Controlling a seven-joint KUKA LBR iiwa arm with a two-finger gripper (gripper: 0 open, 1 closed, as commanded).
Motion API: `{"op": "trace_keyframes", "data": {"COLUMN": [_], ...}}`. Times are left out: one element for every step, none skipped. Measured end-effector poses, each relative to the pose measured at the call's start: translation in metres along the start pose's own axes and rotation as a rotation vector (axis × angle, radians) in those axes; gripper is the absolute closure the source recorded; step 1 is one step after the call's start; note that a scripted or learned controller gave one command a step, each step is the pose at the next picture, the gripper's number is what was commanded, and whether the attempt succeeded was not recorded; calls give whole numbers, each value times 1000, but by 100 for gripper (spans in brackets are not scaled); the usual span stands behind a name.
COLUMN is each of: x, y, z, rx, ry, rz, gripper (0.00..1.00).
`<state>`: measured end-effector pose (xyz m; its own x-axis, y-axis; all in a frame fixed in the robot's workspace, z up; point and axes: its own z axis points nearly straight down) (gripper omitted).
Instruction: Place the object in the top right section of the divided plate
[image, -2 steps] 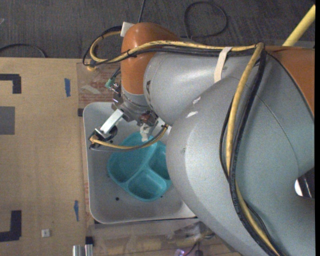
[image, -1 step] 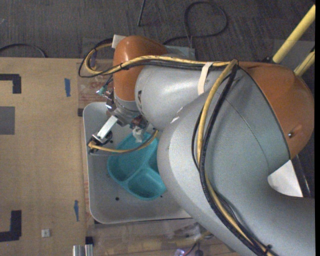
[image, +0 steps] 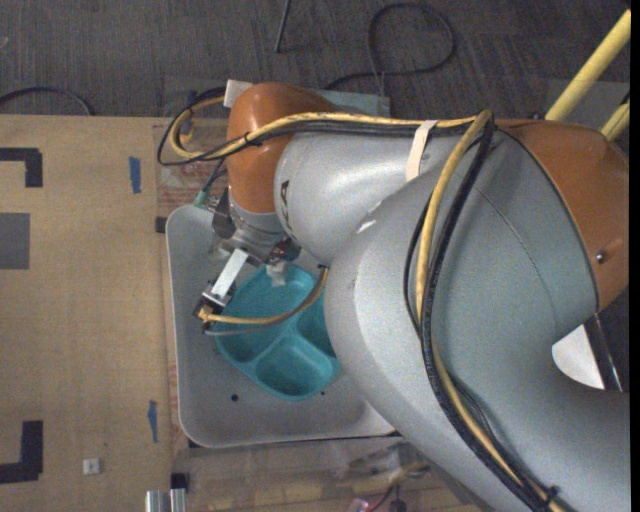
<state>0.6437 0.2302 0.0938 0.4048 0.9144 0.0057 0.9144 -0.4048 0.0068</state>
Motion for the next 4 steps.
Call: {"op": "trace_keyframes", "data": {"x": [-6, -7, -84, -168], "y": [-11, -14, -38, -79], "z": [-19, -22, -68, -109], "rx": [10, 19, -3, 7], "ry": [-6, -12, 15, -3], "rz": [-120, -120, -197, -435], "gripper": [0, 100, 100, 100]}}
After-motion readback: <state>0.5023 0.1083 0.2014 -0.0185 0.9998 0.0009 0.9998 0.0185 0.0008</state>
